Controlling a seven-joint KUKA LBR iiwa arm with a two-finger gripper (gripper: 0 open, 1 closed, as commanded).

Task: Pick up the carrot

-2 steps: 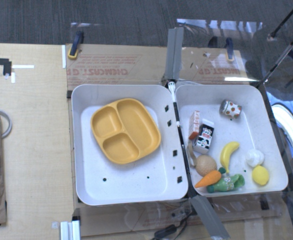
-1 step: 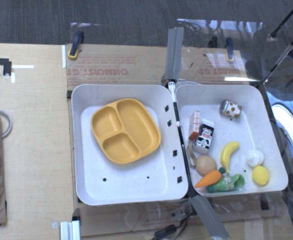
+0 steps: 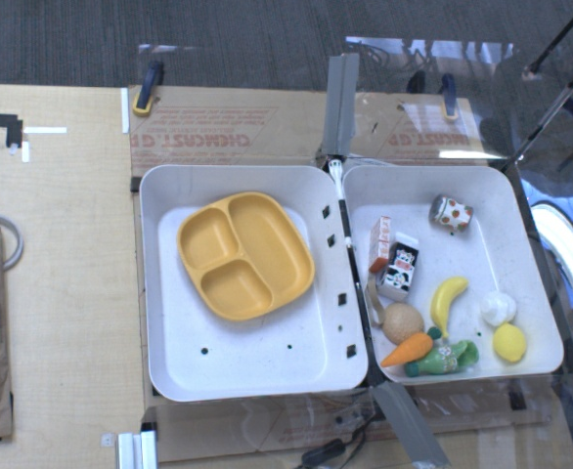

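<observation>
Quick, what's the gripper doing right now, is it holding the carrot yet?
Gripper: not in view, state cannot be told. The carrot lies in the right bin, untouched.

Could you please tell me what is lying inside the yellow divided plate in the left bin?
The yellow plate shows three bare compartments, nothing in them. What lies beneath it in the left bin is covered.

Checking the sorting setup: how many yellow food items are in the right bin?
2: a banana near the bin's middle, and a lemon toward its near right corner. Clutter could hide others.
</observation>
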